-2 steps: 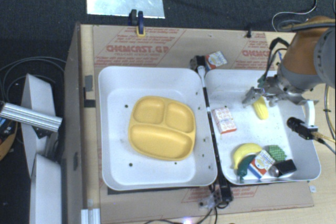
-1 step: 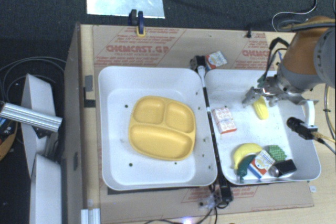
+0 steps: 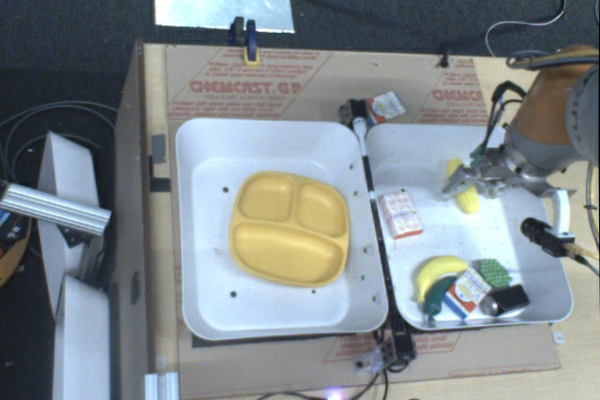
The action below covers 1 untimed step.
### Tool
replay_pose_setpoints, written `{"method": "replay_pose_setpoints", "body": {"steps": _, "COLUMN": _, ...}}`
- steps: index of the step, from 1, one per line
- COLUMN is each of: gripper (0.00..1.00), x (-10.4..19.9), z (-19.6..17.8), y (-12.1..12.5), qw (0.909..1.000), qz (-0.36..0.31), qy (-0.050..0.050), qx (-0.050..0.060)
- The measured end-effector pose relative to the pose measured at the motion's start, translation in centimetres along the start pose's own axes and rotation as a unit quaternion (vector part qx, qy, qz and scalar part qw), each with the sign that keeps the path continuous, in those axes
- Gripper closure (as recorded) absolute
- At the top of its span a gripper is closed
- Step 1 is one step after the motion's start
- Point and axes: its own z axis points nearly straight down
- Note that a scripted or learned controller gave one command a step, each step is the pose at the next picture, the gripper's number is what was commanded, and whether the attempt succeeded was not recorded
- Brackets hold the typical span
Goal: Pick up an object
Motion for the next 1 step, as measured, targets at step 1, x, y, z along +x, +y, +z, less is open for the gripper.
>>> {"method": "replay_pose_setpoints", "body": {"steps": 1, "gripper": 1.00, "x": 0.03, "z": -1.13, "y": 0.15, "qw": 1.0000, "qz": -0.001, "qy": 0.000, "qx": -0.002}}
